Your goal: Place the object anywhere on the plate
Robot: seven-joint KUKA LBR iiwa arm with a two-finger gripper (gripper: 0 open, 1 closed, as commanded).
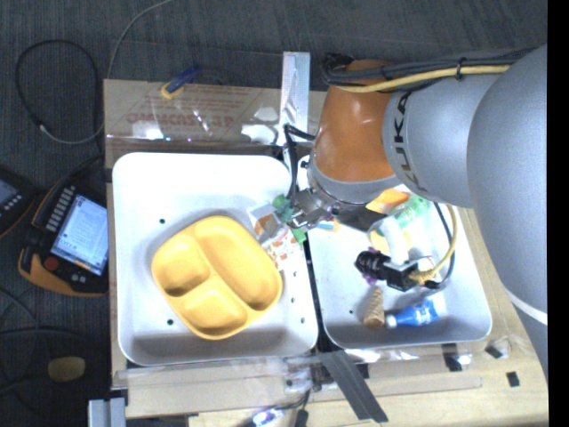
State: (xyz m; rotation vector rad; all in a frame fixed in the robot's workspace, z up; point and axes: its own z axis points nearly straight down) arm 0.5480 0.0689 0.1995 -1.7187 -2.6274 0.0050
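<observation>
Beside the yellow plate [216,276], a small orange-white object [275,239]; tool [298,210] state unclear.

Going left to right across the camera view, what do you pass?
Pendant → left bin → yellow plate → small carton → cone → blue tube.

Arm [427,105] covered far part of right bin [462,323] and ran off the right edge. Gripper [298,210] mostly hidden beneath orange band [351,140] (finger state unreadable). Small items under it were too blurred to name.
</observation>
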